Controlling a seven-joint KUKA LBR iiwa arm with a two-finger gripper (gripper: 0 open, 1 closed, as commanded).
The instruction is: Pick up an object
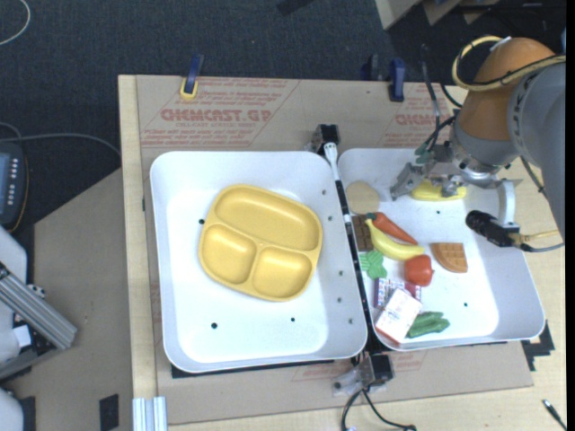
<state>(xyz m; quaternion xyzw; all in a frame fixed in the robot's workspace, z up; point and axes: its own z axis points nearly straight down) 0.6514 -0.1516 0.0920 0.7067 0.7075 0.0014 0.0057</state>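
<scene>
Gripper [437,180] sits low over the back of the right bin [512,317], w/ a yellow item [437,192] right under it, touching or nearly so. Can't tell if the fingers are released or clenched, nor if the yellow item is betw. them; the wrist and cables hide that part.

Arm [503,97] comes in from top right: orange band above, grey link at the frame edge. Black part [490,227] juts out below the wrist, over the bin's right side.

Other stuff in right bin, mostly along its left half:
- tan disc [363,195] at back left, near the divider
- carrot [394,228] just in front of disc
- banana [396,245] lying across, touching carrot
- brown bar [362,233] by the left wall, partly under banana
- green leafy piece [372,264] below banana
- tomato [419,270] right of that, at banana's tip
- waffle-like wedge [450,257] further right, apart from the rest
- white & red packet [396,312] at front, tilted
- green pod [427,324] beside packet, touching it

Left bin [180,330] holds a yellow tray [260,242], 3 compartments, lying flat near the middle, turned at a slant.

Both bins sit side by side on the desk [135,241], walls touching. Blue & yellow clamp [190,81] at desk's back edge, left; blue clamp [396,77] at back, right.
</scene>
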